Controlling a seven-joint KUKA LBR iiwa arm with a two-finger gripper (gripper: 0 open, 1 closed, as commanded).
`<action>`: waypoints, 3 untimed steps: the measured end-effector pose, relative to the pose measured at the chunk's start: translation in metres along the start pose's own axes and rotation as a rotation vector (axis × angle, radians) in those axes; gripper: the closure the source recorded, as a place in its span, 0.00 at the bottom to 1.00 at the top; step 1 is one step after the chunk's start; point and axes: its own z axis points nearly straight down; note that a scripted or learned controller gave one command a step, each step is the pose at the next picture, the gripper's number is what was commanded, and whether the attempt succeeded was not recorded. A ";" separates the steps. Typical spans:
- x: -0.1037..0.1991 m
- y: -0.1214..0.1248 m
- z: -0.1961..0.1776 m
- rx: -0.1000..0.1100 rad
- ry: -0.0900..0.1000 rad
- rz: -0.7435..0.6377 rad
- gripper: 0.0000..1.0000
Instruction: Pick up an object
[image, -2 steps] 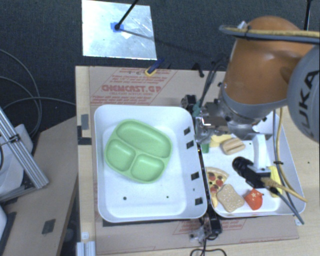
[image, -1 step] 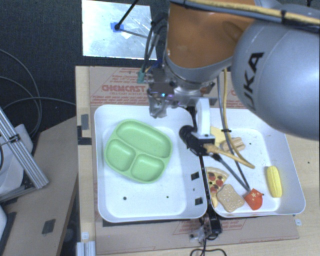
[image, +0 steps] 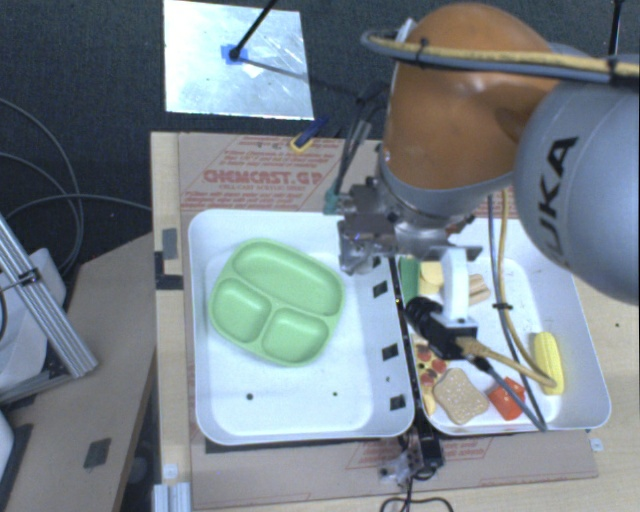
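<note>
My gripper (image: 356, 252) hangs over the ridge between the two bins, at the right edge of the left bin (image: 215, 400). It is just beyond the upper right corner of a green divided plate (image: 275, 300) lying in that bin. The right bin (image: 590, 385) holds toy food: a corn cob (image: 548, 361), a slice of bread (image: 461, 395), a red piece (image: 506, 399), a pizza slice (image: 429, 366), a yellow cheese block (image: 432, 274) and a pale wafer (image: 478, 290). The arm hides the back of the right bin. I see nothing held under the gripper.
Both bins rest on a cardboard sheet (image: 250, 175). A shiny metal plate (image: 235, 60) lies beyond the bench on the dark floor. An aluminium frame (image: 40, 310) stands at the left.
</note>
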 end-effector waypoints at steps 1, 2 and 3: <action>0.036 0.033 0.233 0.009 -0.003 -0.004 1.00; 0.050 0.081 0.272 -0.013 0.006 -0.005 1.00; 0.077 -0.009 0.276 -0.053 0.009 -0.004 1.00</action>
